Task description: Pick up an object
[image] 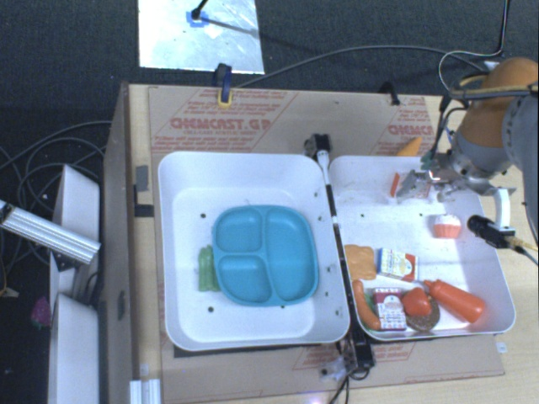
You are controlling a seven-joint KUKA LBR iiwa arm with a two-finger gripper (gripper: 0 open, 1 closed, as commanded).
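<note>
My gripper (414, 184) hangs low over the back of the right bin (505, 286), reaching in from the right. A small orange stick-like piece (394, 185) lies just left of it, close to or touching it. In front of the gripper sits a small white and red item (446, 225). Along the bin's front lie an orange bun-like piece (360, 261), a small printed box (396, 264), a red tomato (417, 301), an orange carrot (457, 300) and another printed box (387, 310).
The left bin (181, 225) holds a blue divided plate (265, 255) with a green piece (206, 269) at its left side. A black-tipped part of the arm (488, 228) juts over the right bin's right wall. An orange object (408, 147) lies behind the bin on the cardboard.
</note>
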